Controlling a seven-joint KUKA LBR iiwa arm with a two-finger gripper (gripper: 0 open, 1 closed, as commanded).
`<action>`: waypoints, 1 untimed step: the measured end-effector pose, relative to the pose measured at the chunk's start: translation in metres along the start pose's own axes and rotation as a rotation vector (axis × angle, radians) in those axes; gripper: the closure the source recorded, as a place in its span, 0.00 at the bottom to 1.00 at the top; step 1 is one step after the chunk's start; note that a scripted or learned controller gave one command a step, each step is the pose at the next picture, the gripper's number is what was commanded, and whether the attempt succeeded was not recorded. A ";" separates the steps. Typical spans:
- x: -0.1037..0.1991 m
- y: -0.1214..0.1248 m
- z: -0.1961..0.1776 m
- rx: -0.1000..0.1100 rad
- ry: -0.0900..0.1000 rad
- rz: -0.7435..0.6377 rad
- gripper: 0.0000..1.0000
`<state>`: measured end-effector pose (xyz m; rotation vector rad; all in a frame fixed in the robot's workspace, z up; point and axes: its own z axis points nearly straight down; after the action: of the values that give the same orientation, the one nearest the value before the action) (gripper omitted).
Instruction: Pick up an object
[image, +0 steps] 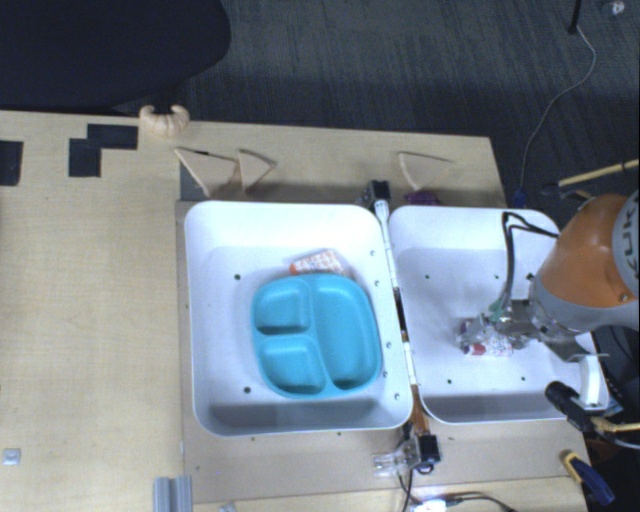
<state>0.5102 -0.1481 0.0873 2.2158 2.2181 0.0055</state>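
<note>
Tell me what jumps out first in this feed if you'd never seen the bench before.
The bright blue divided plate in the left bin grabs the eye, with a small red-and-white packet tucked at its far edge. Next is the arm's orange band over the right bin, its pincer down near the bin floor beside a small object too blurred to name.

The single fixed camera looked steeply down from above the bench (90, 300), framing both white bins (205, 330) fairly closely.
</note>
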 end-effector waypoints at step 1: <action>0.000 0.002 -0.010 -0.004 0.000 -0.001 1.00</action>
<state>0.5119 -0.1477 0.0978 2.2121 2.2173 0.0094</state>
